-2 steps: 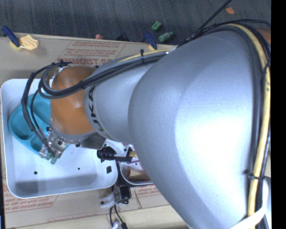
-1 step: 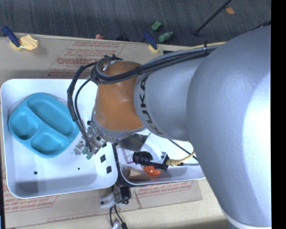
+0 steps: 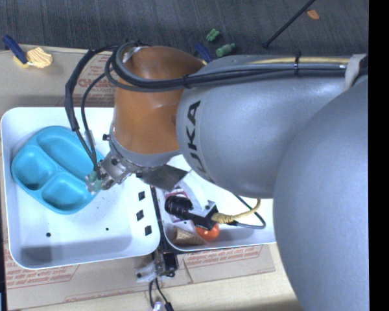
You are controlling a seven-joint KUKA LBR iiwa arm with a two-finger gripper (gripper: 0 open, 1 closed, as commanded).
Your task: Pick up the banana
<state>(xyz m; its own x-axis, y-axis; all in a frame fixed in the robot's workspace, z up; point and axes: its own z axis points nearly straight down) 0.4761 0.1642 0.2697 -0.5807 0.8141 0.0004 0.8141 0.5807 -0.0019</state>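
My gripper (image 3: 94, 183) is low in the left bin (image 3: 26, 251), at the right edge of a blue two-compartment dish (image 3: 48, 164) that lies in the bin's left half. I see nothing held at its tip. The grey arm and its orange band (image 3: 149, 102) cover most of the right bin (image 3: 262, 233), so most of what lies in that bin is hidden.
In the visible strip of the right bin lie a small orange-red thing (image 3: 209, 232) and a brownish thing (image 3: 187, 238). A yellow item (image 3: 39, 58) rests on the cardboard outside the left bin's far corner. The left bin's near floor is bare white.
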